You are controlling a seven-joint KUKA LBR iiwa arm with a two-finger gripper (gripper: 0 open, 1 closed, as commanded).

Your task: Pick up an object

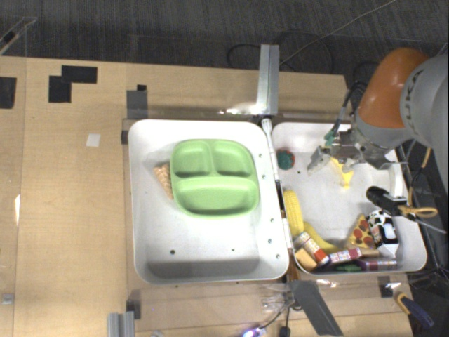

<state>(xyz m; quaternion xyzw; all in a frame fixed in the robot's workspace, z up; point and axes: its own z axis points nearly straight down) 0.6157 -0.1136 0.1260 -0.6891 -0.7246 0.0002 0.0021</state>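
Yellow piece (345, 179) lies in the right bin (414, 258), just below the gripper (335, 156). The fingers (316, 160) look spread and pinch nothing. A teal ball (285, 160) sits left of the gripper.

A light wooden bench (63, 209) carries two shallow white bins side by side. The left bin (203, 258) sits near the centre of the view; the right bin (309, 139) touches it at 3 o'clock. A metal post (269, 79) stands at 12 o'clock, above where the two bins meet. Black patches (70, 81) mark the bench toward 10 o'clock, and a small pale square (92, 140) lies below them, toward 9 o'clock
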